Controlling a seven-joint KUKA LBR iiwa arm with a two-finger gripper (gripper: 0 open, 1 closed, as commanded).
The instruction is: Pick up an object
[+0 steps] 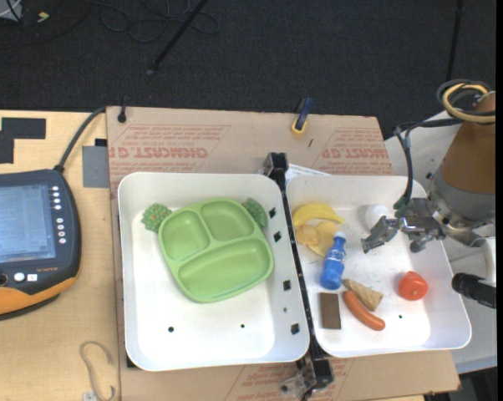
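Above right bin's (464,328) far edge: gripper (399,234), fingers spread, holding nothing; tomato (413,286) nearby below.

The end effector (399,232) hangs over the right bin (439,328), its fingers spread with nothing between them. Below it lie a red tomato (413,286), a blue bottle (333,262), a banana (315,216) and a sausage (364,312). A green divided tray (215,250) sits in the left bin (143,324).
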